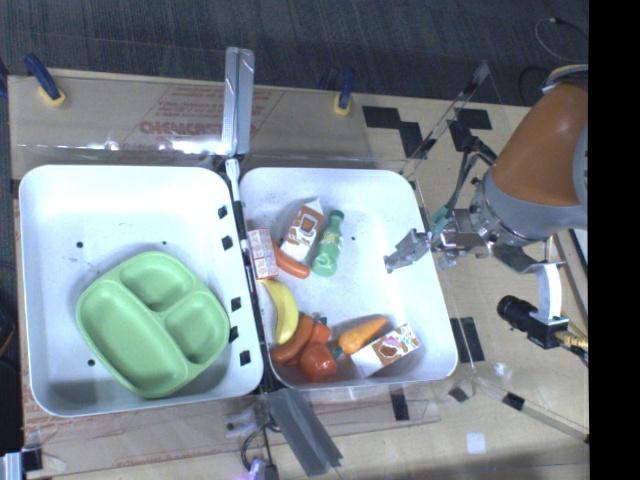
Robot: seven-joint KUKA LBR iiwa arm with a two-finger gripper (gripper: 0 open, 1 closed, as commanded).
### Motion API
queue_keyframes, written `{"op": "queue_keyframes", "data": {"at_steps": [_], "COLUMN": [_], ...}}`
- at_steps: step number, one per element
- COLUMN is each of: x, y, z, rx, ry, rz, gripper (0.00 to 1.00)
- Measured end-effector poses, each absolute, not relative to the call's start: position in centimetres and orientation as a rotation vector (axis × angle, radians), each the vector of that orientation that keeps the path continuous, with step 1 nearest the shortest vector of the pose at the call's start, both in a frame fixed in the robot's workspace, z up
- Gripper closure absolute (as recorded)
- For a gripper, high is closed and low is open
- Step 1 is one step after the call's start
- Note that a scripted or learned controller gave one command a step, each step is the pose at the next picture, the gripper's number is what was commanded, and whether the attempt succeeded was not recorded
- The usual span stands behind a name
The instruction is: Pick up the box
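Note:
Three small boxes lie in the right bin (425, 218). An orange-and-white carton (301, 230) lies near the bin's middle, beside a green bottle (328, 243). A white box with a printed picture (388, 348) rests at the front right corner, against a carrot (362, 333). A thin red-and-white box (261, 255) leans at the left wall. My gripper (405, 252) hangs over the right side of this bin, right of the bottle and behind the white box, touching none of them.
A banana (283, 308), a red tomato (316, 362) and an orange sausage-like piece (292, 266) crowd the bin's front left. The left bin (60, 198) bears a green divided plate (152, 320). Clamps and cables lie on the bench at the right.

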State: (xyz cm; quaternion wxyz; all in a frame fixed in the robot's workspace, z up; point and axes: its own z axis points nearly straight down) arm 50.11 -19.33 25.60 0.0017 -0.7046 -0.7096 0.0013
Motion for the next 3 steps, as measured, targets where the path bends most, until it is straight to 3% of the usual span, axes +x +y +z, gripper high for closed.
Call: {"op": "queue_keyframes", "data": {"at_steps": [1,2,3], "x": [56.0,57.4,64.9], "y": [-6.9,-11.4,-11.1], "z": [19.0,9.8,8.5], "rx": [-2.219,-2.136,-2.136], "ry": [-2.218,-2.303,-2.267], "rz": [0.007,0.001,0.031], "gripper": [0.00,0.00,0.00]}}
